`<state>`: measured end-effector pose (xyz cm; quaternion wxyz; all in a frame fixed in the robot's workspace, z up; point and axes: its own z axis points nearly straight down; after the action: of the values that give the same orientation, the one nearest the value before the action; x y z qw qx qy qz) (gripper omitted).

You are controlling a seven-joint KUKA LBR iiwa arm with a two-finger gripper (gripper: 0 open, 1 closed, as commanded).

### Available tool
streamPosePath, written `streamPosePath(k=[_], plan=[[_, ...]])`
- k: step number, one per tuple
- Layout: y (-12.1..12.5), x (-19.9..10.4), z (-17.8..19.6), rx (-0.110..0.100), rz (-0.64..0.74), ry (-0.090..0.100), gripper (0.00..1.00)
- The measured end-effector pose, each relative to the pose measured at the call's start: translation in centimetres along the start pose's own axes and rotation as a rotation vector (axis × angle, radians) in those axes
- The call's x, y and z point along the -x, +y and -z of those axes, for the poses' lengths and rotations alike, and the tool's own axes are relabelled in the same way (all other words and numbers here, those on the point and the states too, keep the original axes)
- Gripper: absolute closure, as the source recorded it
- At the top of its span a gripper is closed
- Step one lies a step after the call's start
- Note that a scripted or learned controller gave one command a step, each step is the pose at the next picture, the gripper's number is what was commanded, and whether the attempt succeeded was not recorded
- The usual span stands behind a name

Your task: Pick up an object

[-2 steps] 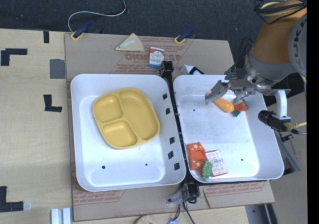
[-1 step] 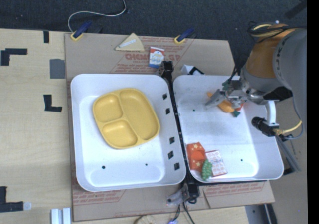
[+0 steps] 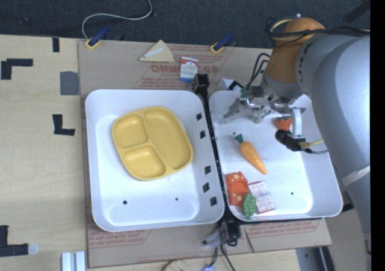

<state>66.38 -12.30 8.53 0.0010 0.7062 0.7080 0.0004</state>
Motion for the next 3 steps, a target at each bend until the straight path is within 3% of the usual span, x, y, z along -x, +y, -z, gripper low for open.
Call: streamPosePath(k=[1, 2, 3], plan=[[-5.7, -2.0, 0.2, -0.003, -0.002, 0.0, 0.0], [-12.4, -2.0, 0.1, 0.001, -0.002, -0.001, 0.0], [-5.0, -0.8, 0.1, 0.004, -0.001, -0.001, 0.0]])
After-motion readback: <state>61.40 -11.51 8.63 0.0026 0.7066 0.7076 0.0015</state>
